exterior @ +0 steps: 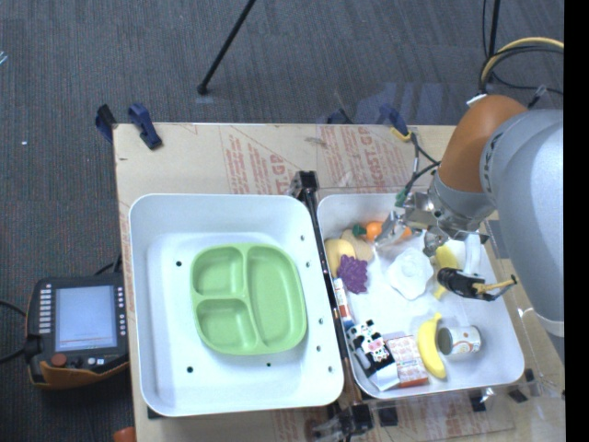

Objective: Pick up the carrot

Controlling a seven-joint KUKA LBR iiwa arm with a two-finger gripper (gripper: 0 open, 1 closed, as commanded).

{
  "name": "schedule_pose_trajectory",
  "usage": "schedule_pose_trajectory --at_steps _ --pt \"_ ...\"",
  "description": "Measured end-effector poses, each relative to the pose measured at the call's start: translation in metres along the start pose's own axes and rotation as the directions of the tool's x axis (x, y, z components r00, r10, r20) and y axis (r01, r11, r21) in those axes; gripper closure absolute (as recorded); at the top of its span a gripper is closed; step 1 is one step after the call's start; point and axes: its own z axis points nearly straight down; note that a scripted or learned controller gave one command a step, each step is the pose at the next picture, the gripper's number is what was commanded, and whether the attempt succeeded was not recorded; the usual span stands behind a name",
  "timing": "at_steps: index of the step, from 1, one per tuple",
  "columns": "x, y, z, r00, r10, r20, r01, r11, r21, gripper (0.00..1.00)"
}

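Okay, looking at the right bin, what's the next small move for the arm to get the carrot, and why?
Probably a short shift toward the left bin and then down. The carrot lies at the far left of the right bin, beside the purple grapes, and the tool hangs just right of it, with nothing seen between its fingers.

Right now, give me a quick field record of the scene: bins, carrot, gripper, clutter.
left bin: white bin holding a green divided plate
right bin: white bin with mixed toy items
carrot: small orange piece near the right bin's far left corner
gripper: low over the right bin's far side, just right of the carrot; finger state unclear
grasp: nothing visibly held
nearby clutter: purple grapes, banana, white cup
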Motion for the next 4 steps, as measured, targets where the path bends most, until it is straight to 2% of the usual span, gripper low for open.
schedule_pose_trajectory --at_steps 1,2,3,4 --pt "-0.025 0.004 0.0 0.937 0.35 -0.009 -0.349 0.936 0.031 0.0" --pt "-0.026 0.007 -0.009 0.939 0.345 -0.004 -0.345 0.939 0.011 1.0" --pt "-0.03 -0.071 0.001 0.982 0.188 -0.001 -0.188 0.982 0.002 1.0" --pt "-0.031 -0.071 0.0 0.982 0.189 -0.001 -0.189 0.982 0.001 0.0"
